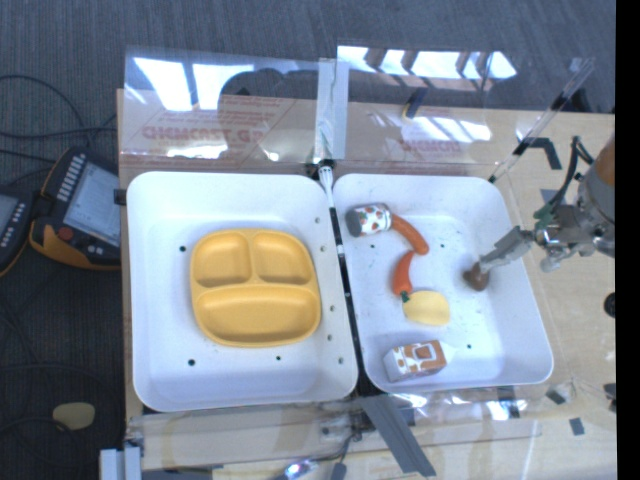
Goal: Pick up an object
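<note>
The gripper (480,274) reaches into the right bin (520,353) from the right, its tip at a small brown object; whether its fingers are spread or pressed together I cannot tell. Left of it lie a lemon (428,308) (yellow), two orange peppers (404,271), a small can (368,220) and a small carton (414,360). The left bin (160,368) holds a yellow divided plate (255,288).
</note>
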You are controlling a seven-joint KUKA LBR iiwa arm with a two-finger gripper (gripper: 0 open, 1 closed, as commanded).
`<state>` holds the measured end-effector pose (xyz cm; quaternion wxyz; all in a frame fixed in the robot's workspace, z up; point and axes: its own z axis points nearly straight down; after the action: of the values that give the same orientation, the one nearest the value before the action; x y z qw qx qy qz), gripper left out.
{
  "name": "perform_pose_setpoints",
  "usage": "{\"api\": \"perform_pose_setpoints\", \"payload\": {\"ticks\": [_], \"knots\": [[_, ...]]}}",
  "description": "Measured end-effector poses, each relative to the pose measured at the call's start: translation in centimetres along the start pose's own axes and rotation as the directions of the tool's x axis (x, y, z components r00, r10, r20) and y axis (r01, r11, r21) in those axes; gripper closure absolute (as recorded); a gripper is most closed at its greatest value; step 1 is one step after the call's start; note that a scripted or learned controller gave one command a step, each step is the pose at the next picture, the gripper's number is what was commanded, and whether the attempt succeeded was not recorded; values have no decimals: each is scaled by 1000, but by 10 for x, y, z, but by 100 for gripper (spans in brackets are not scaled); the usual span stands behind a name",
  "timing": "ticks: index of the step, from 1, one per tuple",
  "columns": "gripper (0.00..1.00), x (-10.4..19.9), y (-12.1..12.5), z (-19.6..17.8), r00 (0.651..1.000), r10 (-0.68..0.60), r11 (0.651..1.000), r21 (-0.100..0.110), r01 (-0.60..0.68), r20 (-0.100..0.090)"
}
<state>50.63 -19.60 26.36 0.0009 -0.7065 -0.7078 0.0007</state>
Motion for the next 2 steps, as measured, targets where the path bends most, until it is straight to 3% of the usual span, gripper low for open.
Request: {"api": "perform_pose_setpoints", "payload": {"ticks": [1,2], "knots": [[0,-27,35,49,908,419,908,0,-419,1],[0,-8,47,166,861,508,861,-1,-508,-16]]}}
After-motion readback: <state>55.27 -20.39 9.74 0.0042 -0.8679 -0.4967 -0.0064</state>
